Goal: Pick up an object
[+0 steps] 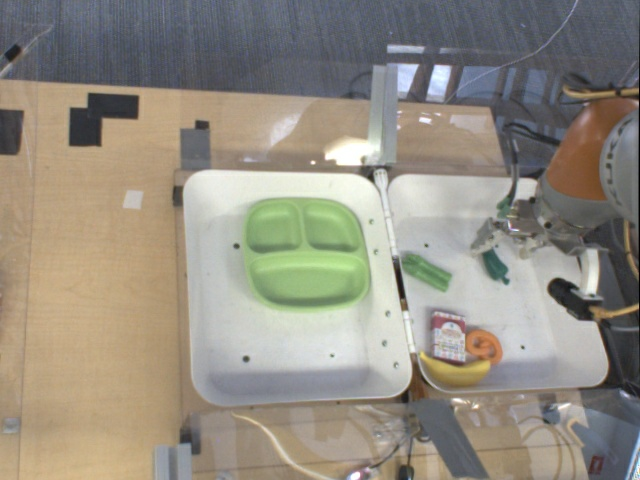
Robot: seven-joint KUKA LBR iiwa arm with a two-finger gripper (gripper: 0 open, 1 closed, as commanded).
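My gripper (506, 240) hovers over the upper middle of the right bin (560, 363), and its fingers (484, 238) look spread apart, so it is open. A small dark green piece (495, 265) lies just below the fingertips, apart from them as far as I can see. Left of it a light green block (427, 271) lies near the divider. At the bin's front lie a red and white box (449, 334), an orange ring-shaped toy (485, 345) and a yellow banana (456, 372), all close together.
A green divided plate (305, 252) lies in the left bin (215, 368). A metal divider (396, 268) runs between the two bins. The arm's grey body and orange band (590, 158) stand over the right bin's far right corner, with cables around it.
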